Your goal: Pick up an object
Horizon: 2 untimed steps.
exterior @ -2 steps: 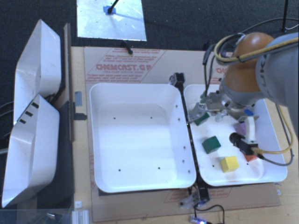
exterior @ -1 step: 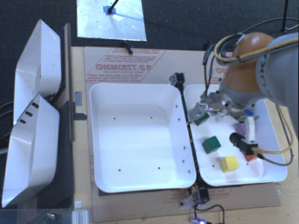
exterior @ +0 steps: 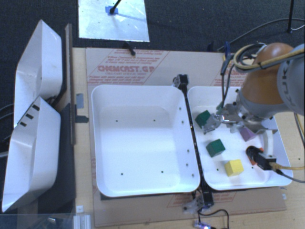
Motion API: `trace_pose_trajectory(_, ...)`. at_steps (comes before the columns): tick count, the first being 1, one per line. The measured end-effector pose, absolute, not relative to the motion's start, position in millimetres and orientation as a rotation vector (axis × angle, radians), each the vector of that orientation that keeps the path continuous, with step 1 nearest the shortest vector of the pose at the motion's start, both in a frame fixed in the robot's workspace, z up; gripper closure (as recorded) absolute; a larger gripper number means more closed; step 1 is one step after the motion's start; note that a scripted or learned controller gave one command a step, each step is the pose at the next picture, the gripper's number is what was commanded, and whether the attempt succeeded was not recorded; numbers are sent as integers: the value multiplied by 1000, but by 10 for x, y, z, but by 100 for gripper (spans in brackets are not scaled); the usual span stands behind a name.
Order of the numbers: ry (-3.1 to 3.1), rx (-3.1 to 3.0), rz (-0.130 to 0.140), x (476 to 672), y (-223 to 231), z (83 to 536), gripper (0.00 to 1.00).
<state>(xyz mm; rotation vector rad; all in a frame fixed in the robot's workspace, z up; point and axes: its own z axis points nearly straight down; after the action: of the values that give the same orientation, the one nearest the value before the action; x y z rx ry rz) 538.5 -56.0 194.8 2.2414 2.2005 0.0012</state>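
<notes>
Claw [exterior: 213, 121] hangs beside the dark green block [exterior: 203, 117] in the right bin [exterior: 279, 175]; grip state unclear. Best to centre over the block before closing.

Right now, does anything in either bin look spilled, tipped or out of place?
Nothing stands out. The green blocks, yellow block and purple piece lie loose inside the right bin, none over its rim. The gripper hangs beside the upper green block.
</notes>
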Motion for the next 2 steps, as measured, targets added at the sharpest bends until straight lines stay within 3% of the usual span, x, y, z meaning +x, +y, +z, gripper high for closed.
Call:
trace_pose_trajectory(1,2202,2238,3,5392,-552,2052,100)
trace_pose_trajectory(2,2202,2239,2,5390,-551,2048,0)
